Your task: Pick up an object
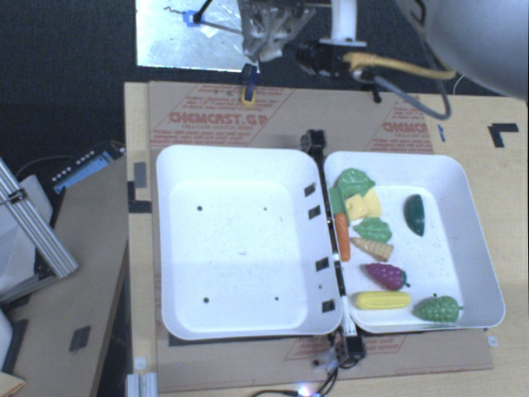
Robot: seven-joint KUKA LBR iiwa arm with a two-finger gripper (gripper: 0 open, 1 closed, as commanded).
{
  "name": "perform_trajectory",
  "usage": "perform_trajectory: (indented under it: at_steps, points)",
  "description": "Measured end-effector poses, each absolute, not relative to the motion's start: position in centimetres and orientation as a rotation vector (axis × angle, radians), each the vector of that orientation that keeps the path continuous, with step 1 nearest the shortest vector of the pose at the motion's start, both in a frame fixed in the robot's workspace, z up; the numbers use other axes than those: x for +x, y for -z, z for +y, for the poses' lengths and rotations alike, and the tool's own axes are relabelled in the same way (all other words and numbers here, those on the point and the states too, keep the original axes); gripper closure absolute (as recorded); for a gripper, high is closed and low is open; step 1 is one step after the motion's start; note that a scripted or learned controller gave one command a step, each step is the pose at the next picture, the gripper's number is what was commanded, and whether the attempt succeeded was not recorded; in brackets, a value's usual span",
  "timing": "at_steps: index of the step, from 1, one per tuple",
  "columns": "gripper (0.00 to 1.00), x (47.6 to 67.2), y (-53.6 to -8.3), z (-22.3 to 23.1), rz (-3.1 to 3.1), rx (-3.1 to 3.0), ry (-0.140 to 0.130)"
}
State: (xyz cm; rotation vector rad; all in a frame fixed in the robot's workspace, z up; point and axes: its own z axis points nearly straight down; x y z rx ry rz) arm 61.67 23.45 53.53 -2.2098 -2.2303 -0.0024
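Several toy foods lie in the right bin (471, 222): a green leafy vegetable (354, 180), a yellow block (364, 205), a dark green pepper (414, 213), an orange carrot (342, 235) along the left wall, a small green leaf (374, 228), a tan cone (372, 249), a purple bunch (385, 275), a yellow corn cob (382, 300) and a bumpy green piece (436, 308). My gripper (264, 44) hangs high over the back of the bench, beyond the left bin and far from all the foods. Nothing shows in it.
The left bin (240, 238) sits beside the right one, joined by a black hinge strip (326, 238). A small blue and yellow clip (248, 85) sits on the cardboard behind the bins. A yellow cable (397, 66) trails off the arm at the back right.
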Motion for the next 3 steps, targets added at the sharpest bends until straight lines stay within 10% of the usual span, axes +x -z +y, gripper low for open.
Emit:
perform_trajectory:
  at_steps: [1, 2, 3]
  points:
    - [1.0, 66.6, -43.6, 18.3, -2.216, -2.225, -0.009]
    - [1.0, 63.3, -53.4, 20.4, -2.232, -2.217, 0.019]
    - [1.0, 61.3, -53.6, 23.4, -2.229, -2.213, 0.005]
